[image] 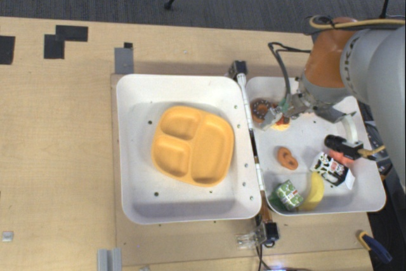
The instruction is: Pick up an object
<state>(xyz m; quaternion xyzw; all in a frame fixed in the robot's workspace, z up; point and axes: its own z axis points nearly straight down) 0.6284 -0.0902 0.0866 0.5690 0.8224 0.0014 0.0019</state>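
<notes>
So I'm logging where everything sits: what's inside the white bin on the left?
The left white bin holds one yellow-orange plastic tray with three compartments, turned at a slant. Its compartments look bare. Whatever lies on the bin floor beneath the tray is covered.

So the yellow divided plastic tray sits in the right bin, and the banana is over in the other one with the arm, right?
Not quite. The camera view shows the yellow divided plastic tray in the left white bin, not the right. The yellow banana does lie in the right white bin, where the arm reaches.
</notes>
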